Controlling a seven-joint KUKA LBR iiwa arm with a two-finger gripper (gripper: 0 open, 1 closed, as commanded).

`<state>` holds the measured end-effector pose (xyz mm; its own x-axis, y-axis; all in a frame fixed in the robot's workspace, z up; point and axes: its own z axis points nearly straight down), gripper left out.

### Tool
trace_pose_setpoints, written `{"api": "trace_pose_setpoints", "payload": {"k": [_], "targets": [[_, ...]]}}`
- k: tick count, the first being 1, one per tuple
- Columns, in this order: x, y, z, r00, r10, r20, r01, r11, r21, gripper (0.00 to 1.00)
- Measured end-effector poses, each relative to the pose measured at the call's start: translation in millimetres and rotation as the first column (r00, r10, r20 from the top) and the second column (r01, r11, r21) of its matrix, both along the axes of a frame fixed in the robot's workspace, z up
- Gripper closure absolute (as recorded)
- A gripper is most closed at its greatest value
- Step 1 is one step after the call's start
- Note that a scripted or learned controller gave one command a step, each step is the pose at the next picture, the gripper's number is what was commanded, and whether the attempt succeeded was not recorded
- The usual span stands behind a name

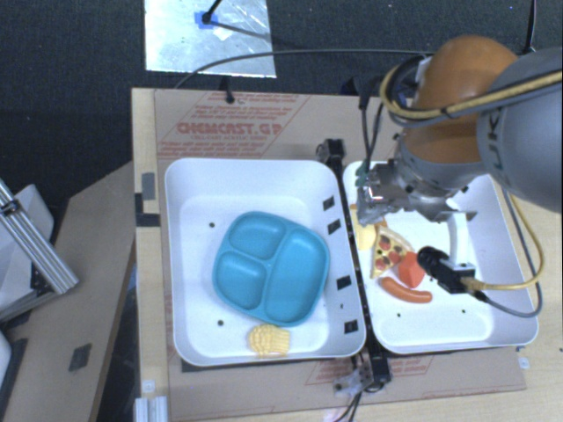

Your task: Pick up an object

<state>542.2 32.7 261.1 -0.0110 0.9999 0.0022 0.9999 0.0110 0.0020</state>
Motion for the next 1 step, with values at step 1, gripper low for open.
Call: {"api": "trace_pose_setpoints", "payload": {"k": [1], "targets": [[-5.1, 49.2, -25.4, 1.000, -0.001, -0.003, 0.001, 1.000, -0.001, 1.00]]}}
